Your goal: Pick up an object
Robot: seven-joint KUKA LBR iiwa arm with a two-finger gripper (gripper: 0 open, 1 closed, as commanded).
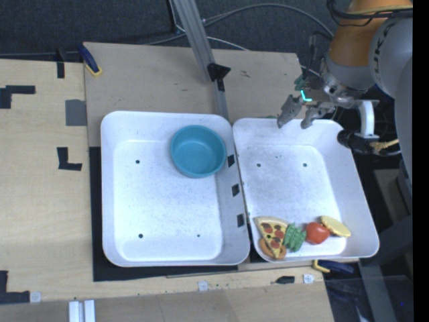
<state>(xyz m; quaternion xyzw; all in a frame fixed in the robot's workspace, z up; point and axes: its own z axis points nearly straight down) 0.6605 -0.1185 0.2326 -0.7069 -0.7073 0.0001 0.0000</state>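
Note:
My gripper [297,116] hangs over the far edge of the right bin [295,180], its two fingers spread apart with nothing between them. At that bin's near edge lie a pizza slice [270,236], a green leafy piece [293,236], a red tomato [317,233] and a yellow piece [334,226]. These all sit well in front of the gripper, across the bin. A blue bowl [197,151] stands upright in the far right part of the left bin [154,220].
A grey metal post [201,42] slants up from between the two bins at the back. Cables trail across the dark floor behind the bench. The arm's body [369,39] fills the upper right.

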